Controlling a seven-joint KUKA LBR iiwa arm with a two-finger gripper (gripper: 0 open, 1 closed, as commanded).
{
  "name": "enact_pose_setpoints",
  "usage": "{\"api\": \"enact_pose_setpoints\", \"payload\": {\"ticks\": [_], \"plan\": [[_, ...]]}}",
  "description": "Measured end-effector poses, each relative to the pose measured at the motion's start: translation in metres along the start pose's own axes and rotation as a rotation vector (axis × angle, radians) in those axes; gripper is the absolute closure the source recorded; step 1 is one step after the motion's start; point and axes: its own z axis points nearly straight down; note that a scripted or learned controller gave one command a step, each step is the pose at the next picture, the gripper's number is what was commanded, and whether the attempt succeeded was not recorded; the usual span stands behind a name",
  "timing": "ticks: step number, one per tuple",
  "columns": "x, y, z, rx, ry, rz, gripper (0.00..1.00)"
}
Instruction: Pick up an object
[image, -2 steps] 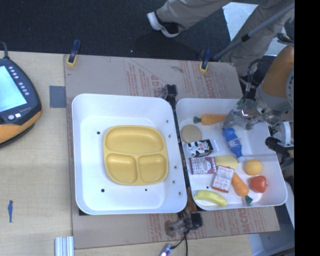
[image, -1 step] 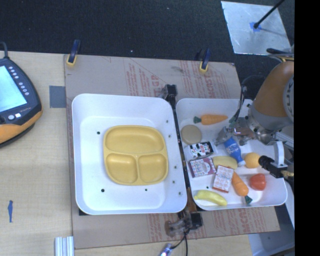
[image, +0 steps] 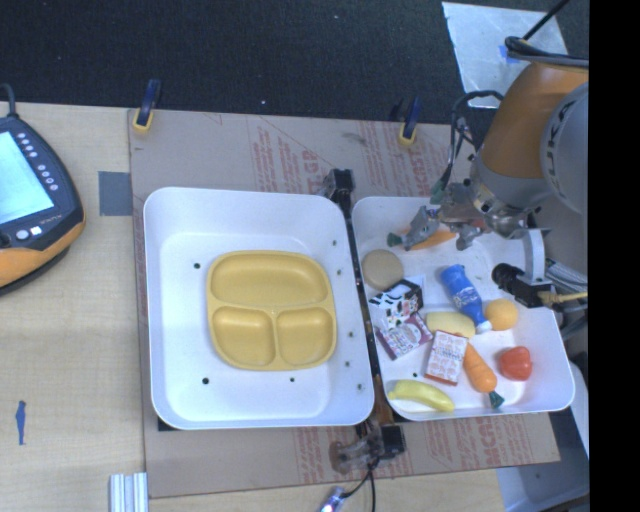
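Nearest me in the right bin (image: 556, 398) lie a banana (image: 420, 396), a carrot (image: 479, 369), a tomato (image: 515, 362) and a red packet (image: 446, 357) (its print too small for me to read). Next come a black-and-white carton (image: 398, 312), a lemon (image: 502, 314), a blue bottle (image: 464, 293) and a tan disc (image: 382, 268). At the far end the gripper (image: 447, 229) pinches an orange-and-green piece (image: 424, 239). The left bin (image: 170, 300) holds a yellow divided tray (image: 271, 308).

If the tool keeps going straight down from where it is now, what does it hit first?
Most likely the orange carrot-like piece at the back of the right bin, which lies right at the tool tips. Depth is hard to judge from this slanted view, so it may instead meet the bin floor beside it.
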Motion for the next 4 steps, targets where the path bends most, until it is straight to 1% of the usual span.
{"api": "enact_pose_setpoints", "payload": {"ticks": [1,2,4], "plan": [[-0.056,-0.022,0.064,0.004,-0.002,0.001,0.0],[-0.008,0.026,0.04,0.0,0.0,0.0,0.0],[0.013,0.025,0.033,0.003,0.0,0.002,0.0]]}}
